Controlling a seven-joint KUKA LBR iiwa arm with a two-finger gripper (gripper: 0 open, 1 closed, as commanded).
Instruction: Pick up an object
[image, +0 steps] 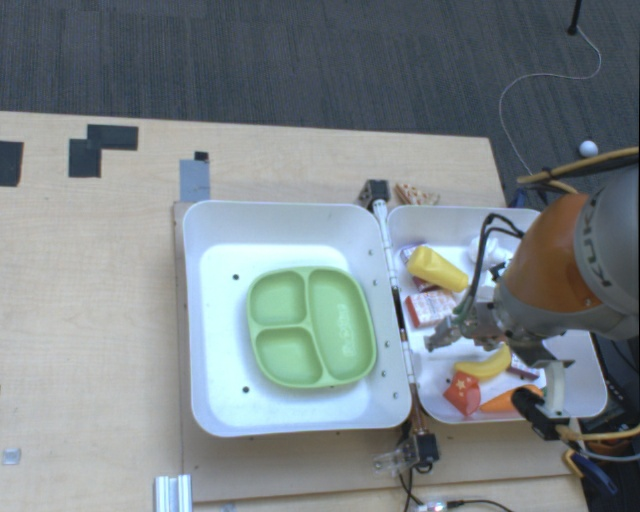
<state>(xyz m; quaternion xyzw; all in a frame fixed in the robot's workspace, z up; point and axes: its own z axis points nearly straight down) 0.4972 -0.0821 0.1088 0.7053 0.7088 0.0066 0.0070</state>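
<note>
One banana (484, 364) just below gripper (462, 333)

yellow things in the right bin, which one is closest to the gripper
The banana, curved, right beside the gripper. The other yellow block lies apart, toward the bin's far end.

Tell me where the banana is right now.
In the right bin, near its front: the banana lies just below the gripper, above the red toy.

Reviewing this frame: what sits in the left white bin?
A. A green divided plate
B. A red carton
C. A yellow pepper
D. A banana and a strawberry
A: the green divided plate, with three compartments, lies flat in the left bin, while the toy foods such as the banana lie in the right bin.
</note>
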